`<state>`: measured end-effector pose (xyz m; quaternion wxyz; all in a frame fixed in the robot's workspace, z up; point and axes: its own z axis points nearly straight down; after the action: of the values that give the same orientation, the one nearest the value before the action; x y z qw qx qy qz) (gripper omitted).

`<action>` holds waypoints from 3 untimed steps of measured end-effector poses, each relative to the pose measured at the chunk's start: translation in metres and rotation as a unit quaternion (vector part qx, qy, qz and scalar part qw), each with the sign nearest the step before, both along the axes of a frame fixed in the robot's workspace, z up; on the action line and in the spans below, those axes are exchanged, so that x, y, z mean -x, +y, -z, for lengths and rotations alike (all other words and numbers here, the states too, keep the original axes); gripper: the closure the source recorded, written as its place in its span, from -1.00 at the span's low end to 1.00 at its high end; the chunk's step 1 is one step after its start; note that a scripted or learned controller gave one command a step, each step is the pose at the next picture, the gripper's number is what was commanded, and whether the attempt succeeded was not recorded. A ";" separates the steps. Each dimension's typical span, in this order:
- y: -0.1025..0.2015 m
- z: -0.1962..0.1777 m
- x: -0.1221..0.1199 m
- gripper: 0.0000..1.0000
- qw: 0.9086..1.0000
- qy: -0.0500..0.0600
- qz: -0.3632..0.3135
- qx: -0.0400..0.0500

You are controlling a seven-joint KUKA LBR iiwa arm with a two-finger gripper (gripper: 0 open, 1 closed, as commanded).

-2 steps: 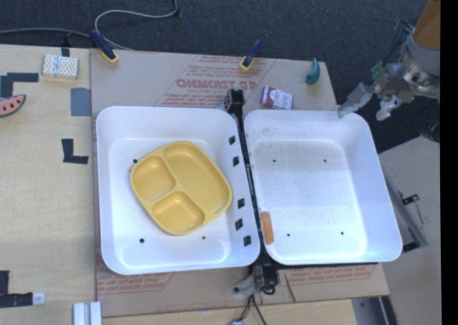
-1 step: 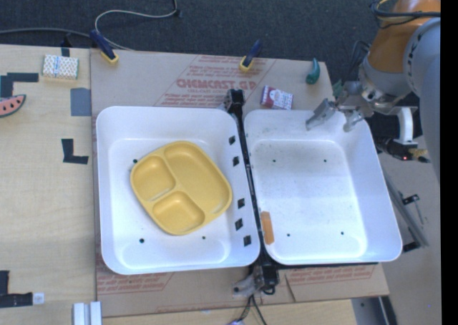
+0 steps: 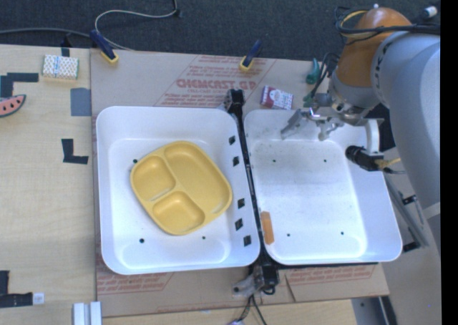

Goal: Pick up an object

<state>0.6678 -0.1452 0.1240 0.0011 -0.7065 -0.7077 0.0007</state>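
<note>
Bench | left bin (image 3: 114,173): yellow tray (image 3: 180,186) | right bin (image 3: 372,238): orange piece (image 3: 267,227) | hand (image 3: 309,123) spread, holding nothing

Cardboard sheet (image 3: 207,80) under bins; sponge (image 3: 60,66) far left.

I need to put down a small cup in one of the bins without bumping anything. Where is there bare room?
The right bin is mostly bare floor between the orange piece at its left wall and the right rim. Its far edge is crowded by the tool. In the left bin, the yellow tray fills the middle, leaving narrow strips along the rims.
</note>
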 end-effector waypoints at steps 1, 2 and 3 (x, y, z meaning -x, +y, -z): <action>0.000 -0.010 0.000 1.00 1.000 0.000 -0.001 0.001; 0.000 -0.010 0.000 -1.00 1.000 0.000 -0.001 0.001; 0.012 0.038 -0.001 -1.00 1.000 -0.001 0.000 0.001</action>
<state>0.6686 -0.1329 0.0855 -0.0009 -0.7066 -0.7076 0.0007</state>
